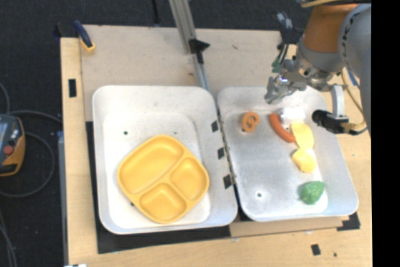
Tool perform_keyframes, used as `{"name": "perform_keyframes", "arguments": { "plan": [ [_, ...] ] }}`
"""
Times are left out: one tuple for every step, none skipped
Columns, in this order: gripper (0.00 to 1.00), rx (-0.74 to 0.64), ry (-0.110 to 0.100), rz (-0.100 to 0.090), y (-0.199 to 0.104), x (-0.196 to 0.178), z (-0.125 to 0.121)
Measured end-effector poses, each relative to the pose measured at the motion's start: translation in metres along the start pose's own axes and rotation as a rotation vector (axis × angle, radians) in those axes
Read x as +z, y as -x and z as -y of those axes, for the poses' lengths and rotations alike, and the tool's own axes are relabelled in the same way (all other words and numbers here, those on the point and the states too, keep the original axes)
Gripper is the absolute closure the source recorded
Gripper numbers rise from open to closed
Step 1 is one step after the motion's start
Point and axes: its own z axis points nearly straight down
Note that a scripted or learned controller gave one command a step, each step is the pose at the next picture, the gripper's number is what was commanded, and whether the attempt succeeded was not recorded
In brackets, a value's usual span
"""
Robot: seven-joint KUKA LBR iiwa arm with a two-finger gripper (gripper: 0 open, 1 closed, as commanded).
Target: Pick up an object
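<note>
While the arm (331, 22) is reaching in from the right side of the view, its tool (277, 92) is hanging over the far edge of the right bin (262, 166), just above the bin's floor. The tool is too small and blurred here to tell how it is set, and nothing is showing between its tips. A black cable or fitting (328, 120) is sticking out just beside the wrist, over the bin's right rim.

The things to be picked are lying in the right bin. A small brown ring-shaped piece (250, 122) is resting near the bin's far left part, a little below and left of the tool. An orange-red carrot-like piece (282, 127) is lying at a slant just beside it, close under the tool. Touching its lower end, a pale yellow block (302, 134) is sitting, and a second yellow piece (305, 160) is lying just below that one. A green lump (312, 191) is sitting near the bin's near right corner, apart from the others.

In the left bin (112, 109), a yellow divided tray (163, 179) with three compartments is lying tilted toward the near side. Both bins are sitting side by side on the tan worktop (137, 53), and a metal post (177, 0) is rising at its far edge.
</note>
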Motion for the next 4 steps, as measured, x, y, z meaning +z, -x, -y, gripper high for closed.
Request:
{"name": "perform_keyframes", "arguments": {
  "plan": [
    [1.0, 0.002, 0.001, 0.001, 0.008, -0.061, 0.004],
    [1.0, -0.008, -0.005, -0.002, -0.051, -0.061, 0.017],
    [1.0, -0.007, -0.006, -0.002, -0.094, -0.058, 0.026],
    [1.0, -0.009, -0.007, -0.003, -0.156, -0.058, 0.03]
  ]
}}
